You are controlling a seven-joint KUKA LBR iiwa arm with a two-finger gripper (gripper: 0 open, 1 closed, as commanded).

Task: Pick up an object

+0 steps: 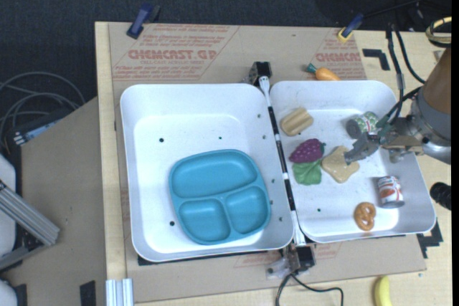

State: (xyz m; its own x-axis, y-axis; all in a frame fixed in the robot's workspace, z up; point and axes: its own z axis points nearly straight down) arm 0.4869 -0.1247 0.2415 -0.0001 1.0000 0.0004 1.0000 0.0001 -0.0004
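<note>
The right bin (409, 226) holds a tan bread roll (296, 121), a purple grape bunch (308, 150) on a green leaf (307, 173), a toast slice (340, 168), a red and white can (389, 190) and a pretzel (364, 216). A green and white can (368, 121) lies near the bin's back right. My gripper (356, 140) reaches in from the right, low over the bin, between the green can and the toast. Its two dark fingers stand apart, with nothing between them. The lower fingertip (356, 153) is just above the toast's right edge.
The left bin (143, 118) carries a blue divided tray (219, 195). A small carrot (326, 73) lies on the bench behind the right bin, and a banana (382, 292) lies at the front right. Clamps sit at the bench's back corners.
</note>
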